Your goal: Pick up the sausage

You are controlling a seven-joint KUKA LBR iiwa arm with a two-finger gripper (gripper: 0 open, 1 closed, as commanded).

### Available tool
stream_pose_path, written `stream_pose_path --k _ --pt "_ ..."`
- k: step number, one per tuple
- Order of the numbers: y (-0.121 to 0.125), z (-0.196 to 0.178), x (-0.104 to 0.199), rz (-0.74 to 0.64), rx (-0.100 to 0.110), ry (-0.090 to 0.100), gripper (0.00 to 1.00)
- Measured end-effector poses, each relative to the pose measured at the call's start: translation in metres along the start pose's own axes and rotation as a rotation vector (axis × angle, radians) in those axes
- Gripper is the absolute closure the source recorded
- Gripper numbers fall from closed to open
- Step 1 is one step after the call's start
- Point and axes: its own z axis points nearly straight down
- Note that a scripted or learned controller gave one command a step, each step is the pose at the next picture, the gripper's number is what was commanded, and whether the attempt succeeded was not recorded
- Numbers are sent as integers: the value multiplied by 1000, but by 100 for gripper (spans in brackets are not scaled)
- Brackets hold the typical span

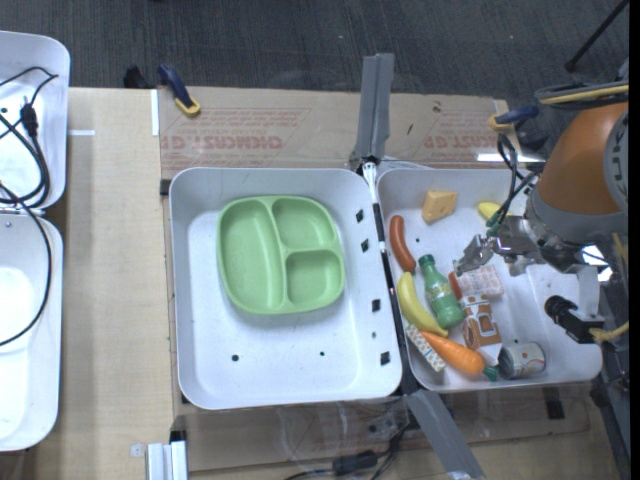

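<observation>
The sausage (402, 243) lies lengthwise just inside the right bin's (560, 373) left wall, with a banana (416, 305) and green bottle (437, 290) crowding its lower end and bare floor between its upper end and the cheese (438, 206). The jaws (478, 256) hang over the bin's middle, right of the sausage and apart from it, and whether they are wide or narrow I cannot tell. The left bin (200, 363) holds a green plate (282, 255) with bare floor around it.

Bright, even overhead light; soft shadows; mild glare on the white bins (190, 298); focus slightly soft
</observation>
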Motion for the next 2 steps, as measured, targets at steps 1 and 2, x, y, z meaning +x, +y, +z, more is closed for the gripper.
stream_pose_path --k 1,2 --pt "55 38 37 246 0 -1 0" --pt "83 37 43 343 -1 -1 0"
